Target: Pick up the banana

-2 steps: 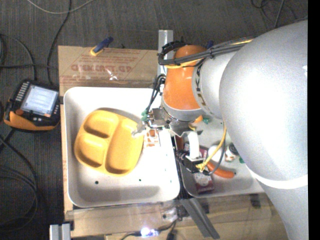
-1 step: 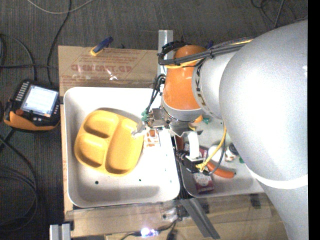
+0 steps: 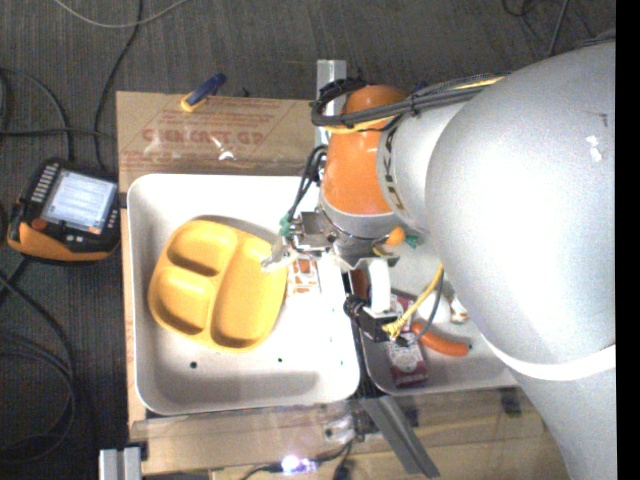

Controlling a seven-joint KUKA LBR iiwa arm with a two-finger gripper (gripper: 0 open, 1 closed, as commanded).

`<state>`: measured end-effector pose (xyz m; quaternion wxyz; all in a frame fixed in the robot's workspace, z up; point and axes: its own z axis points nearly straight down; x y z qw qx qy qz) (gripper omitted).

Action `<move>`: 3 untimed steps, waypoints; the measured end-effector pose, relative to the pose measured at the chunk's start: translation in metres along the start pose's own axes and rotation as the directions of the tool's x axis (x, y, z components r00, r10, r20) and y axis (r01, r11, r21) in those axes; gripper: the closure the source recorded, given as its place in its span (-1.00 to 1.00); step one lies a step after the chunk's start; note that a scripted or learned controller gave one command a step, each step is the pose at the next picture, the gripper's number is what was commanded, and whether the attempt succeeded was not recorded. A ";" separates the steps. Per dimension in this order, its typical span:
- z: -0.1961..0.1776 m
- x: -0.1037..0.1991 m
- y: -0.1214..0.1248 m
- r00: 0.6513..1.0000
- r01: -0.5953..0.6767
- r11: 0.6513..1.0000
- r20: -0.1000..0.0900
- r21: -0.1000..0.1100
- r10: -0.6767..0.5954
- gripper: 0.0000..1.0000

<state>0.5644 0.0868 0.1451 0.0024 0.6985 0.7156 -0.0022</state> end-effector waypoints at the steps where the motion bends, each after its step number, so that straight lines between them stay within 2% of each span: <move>1: 0.003 0.006 0.004 1.000 0.014 1.000 0.011 0.018 -0.014 -1.00; 2: 0.005 0.009 0.010 1.000 -0.022 0.999 0.016 0.031 0.022 -1.00; 3: 0.005 0.010 0.011 1.000 -0.006 0.999 0.018 0.038 0.006 -1.00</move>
